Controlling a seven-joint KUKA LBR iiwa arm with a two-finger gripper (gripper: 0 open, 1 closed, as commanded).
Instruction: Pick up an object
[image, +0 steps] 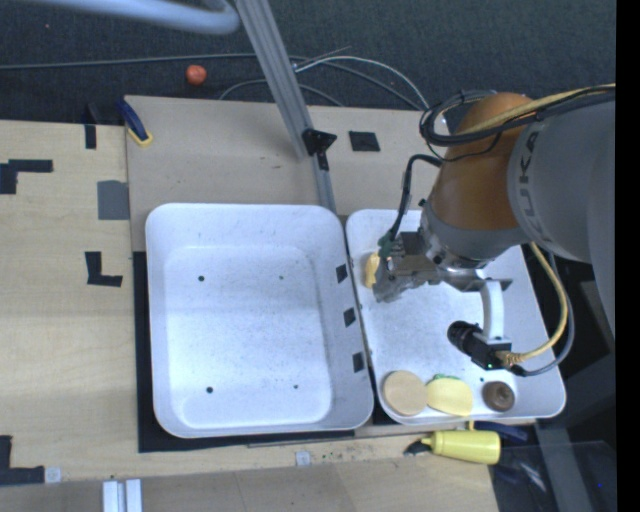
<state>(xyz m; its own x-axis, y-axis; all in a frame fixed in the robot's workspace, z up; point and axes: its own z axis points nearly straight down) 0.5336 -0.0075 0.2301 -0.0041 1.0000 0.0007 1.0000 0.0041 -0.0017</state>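
My gripper (393, 277) hangs low over the upper left part of the right bin (440, 315), under the orange band of the arm. A small yellow object (371, 268) shows right at the gripper's left side, close to the bin's left wall; whether it is held is hidden by the gripper body. Along the bin's front edge lie a tan round disc (405, 392), a yellow rounded object (450, 396) and a small brown round object (498, 396).
The left bin (240, 315) stands beside the right one, their rims touching. A yellow-handled tool (462, 445) lies on the bench just in front of the right bin. A grey pole (290, 100) slants up behind the bins.
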